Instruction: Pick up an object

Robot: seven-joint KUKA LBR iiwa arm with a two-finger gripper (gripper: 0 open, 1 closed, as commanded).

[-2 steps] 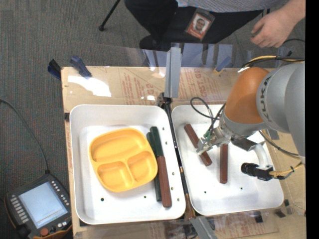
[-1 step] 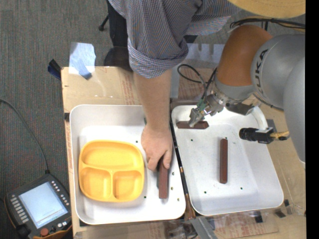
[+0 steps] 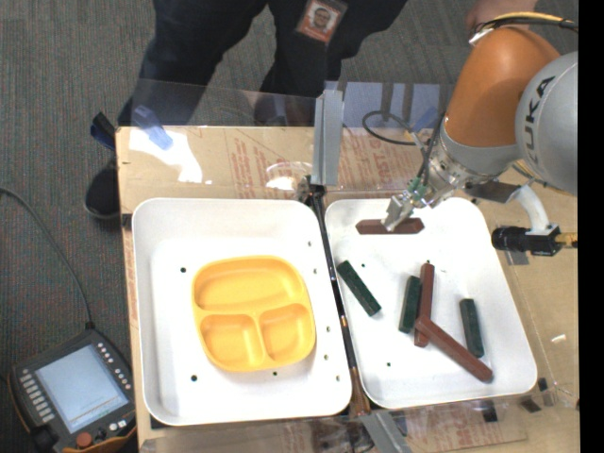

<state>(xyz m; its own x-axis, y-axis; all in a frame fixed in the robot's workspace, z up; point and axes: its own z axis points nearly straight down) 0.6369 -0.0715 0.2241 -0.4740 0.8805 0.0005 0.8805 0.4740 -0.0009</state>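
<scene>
Left bin (image 3: 151, 253): holds one yellow divided tray (image 3: 253, 311), three compartments, about centred.
Right bin (image 3: 510, 347): several flat sticks, brown and dark green.
Brown stick (image 3: 389, 226): lies flat along the right bin's far edge, near its far-left corner; short, dark reddish-brown.
Gripper (image 3: 401, 213): tips right at that brown stick; can't tell if clenched or released.
Green sticks: one (image 3: 359, 287) by the left edge, one (image 3: 410, 304) mid-bin, one (image 3: 472, 327) toward the right edge.
Other brown sticks (image 3: 451, 347): two crossing in a V, near edge side.
</scene>
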